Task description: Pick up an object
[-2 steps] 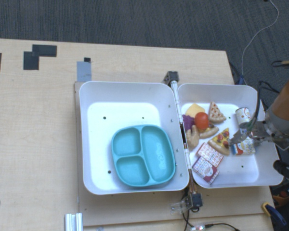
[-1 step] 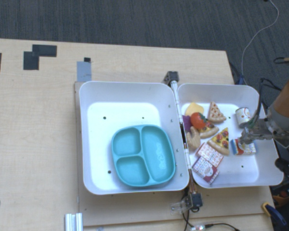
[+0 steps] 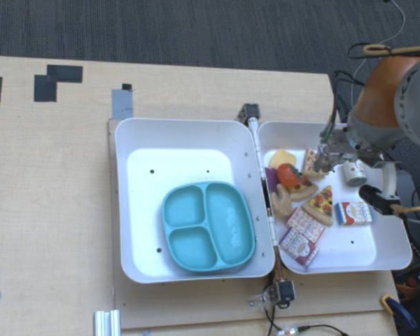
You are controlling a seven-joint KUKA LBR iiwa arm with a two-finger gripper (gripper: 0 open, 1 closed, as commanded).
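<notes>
A: What's cut off?
B: The arm (image 3: 399,96) leaves the frame at three o'clock.
A: And the end effector (image 3: 327,158)?
B: Too small to read against the toys. Its body hides part of the right bin (image 3: 388,254).

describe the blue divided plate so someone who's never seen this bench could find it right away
Of the two white bins, take the left bin. The blue plate lies in its near half, close to the wall shared with the right bin. It is light blue with three compartments, while the small toy items are all heaped in the right bin.
</notes>
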